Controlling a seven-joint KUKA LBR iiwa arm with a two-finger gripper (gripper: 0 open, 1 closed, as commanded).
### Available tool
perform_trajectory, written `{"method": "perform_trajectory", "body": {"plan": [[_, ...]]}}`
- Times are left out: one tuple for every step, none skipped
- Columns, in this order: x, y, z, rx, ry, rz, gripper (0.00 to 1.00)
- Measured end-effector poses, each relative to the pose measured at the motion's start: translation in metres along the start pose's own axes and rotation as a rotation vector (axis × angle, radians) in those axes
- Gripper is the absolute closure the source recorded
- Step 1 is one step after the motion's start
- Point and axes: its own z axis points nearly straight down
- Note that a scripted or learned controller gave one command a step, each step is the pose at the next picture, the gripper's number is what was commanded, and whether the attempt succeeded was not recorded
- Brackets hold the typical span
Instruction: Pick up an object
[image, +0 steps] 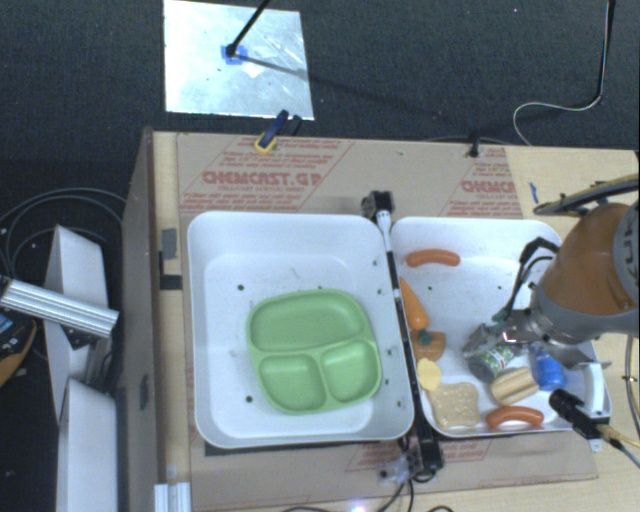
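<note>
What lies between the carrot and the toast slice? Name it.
In the camera view, a small yellow piece lies between the carrot and the toast slice, in the right bin.

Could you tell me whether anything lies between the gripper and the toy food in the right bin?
Nothing visible does: the gripper is already down among the items in the right bin, right beside the bread roll.

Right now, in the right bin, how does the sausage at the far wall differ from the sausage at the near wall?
The far sausage lies alone on bare bin floor; the near sausage is crowded beside the bread slice and a bread roll. The far one looks straight and orange-red; the near one looks slightly curved and paler on top. Both lie flat, roughly left to right, away from the gripper.
</note>
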Motion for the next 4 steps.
{"method": "perform_trajectory", "body": {"plan": [[0.0, 0.002, -0.011, -0.005, -0.001, 0.0, 1.0], [0.072, 0.062, -0.071, -0.002, 0.001, -0.001, 1.0], [0.071, 0.061, -0.071, -0.001, 0.0, 0.0, 0.0], [0.05, 0.143, 0.001, 0.003, 0.0, -0.001, 0.0]]}}
